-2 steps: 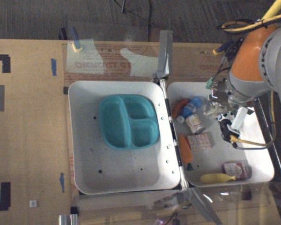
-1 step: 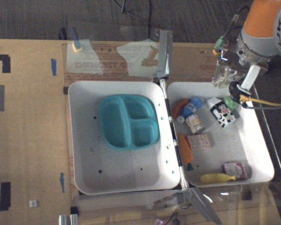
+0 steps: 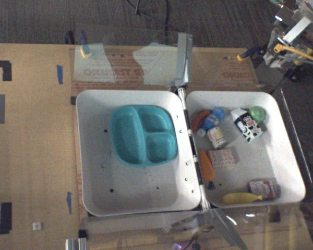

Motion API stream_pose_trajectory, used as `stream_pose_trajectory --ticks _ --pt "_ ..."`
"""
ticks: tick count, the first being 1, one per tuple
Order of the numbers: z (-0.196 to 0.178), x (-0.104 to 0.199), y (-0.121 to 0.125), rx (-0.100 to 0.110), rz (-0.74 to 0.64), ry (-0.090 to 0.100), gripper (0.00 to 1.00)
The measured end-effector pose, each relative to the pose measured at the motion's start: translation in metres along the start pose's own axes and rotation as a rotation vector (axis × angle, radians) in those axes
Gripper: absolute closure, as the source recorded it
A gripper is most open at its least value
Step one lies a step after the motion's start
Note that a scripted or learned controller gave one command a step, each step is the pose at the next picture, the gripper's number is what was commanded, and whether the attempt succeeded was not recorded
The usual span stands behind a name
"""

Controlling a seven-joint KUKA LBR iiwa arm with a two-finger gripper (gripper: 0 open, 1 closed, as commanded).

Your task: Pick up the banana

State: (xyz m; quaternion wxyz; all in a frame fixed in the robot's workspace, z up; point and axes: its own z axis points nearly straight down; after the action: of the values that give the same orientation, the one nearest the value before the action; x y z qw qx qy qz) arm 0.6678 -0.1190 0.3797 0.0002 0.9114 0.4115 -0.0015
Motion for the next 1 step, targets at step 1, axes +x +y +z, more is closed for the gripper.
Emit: stream_pose_trajectory --ticks 1 --pt "-0.0081 0.0039 -0.0013 0.001 -0.008 -0.003 1.0"
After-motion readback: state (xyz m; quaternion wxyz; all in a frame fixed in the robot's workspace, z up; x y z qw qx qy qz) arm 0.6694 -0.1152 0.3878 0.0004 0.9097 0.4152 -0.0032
